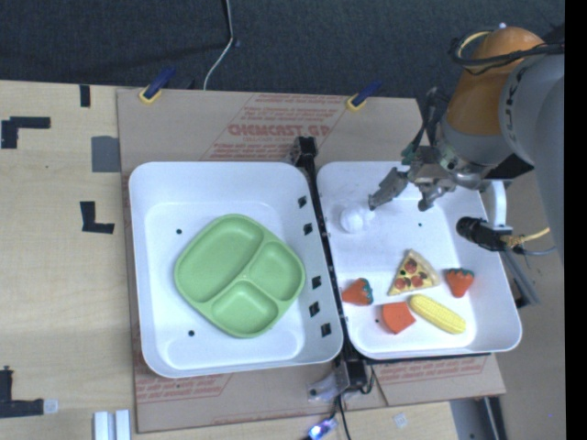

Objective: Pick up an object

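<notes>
The right bin (486,337) holds several toy foods: a small white ball (352,219), a pizza slice (414,273), a strawberry (359,291), a second strawberry (460,282), an orange-red block (397,317) and a yellow corn cob (437,313). My gripper (407,190) hovers over the bin's far part, fingers spread open with nothing between them. It is up and to the right of the white ball, apart from it.
The left bin (151,191) holds a green divided plate (240,274). A black divider with clips (312,236) runs between the bins. A black cable (486,234) hangs beside the arm at the right bin's right rim.
</notes>
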